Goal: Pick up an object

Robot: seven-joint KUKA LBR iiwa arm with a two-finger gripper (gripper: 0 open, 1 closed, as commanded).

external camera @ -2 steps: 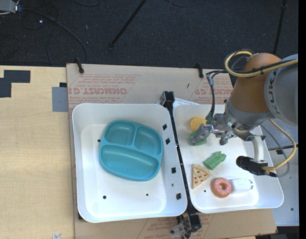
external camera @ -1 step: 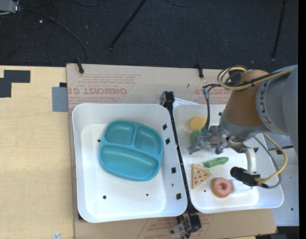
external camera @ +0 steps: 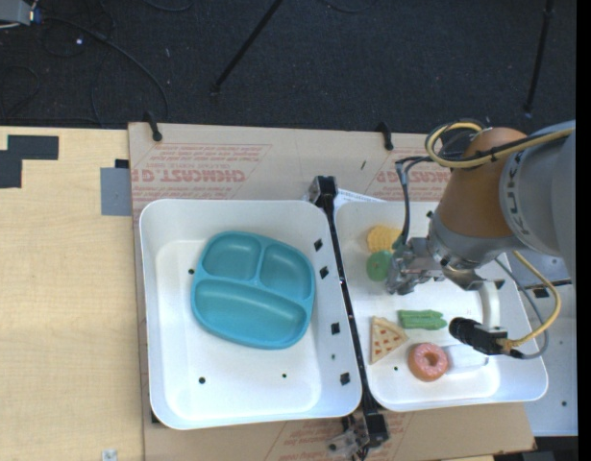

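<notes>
Right at the front of the right bin sits a pink donut, with a slice of pizza just to its left and a green pod-shaped piece a little further back. Any of these could be the pick. Behind them, a round green item lies against a yellow one, and here is the tool, down low, just beside that green ball on its right. Whether it has contact is hard to call from this angle, and I cannot tell how it is set, nor that it has hold of anything. The grey arm comes in from the right, cables looping over the orange band.

So the reach into the bin looks made, but nothing is visibly lifted; every toy lies on the bin floor. The grasp and the lift are, by my reading, yet to come.

Over in the left bin a teal divided plate lies alone, and both bins rest on the cardboard-covered surface.
</notes>
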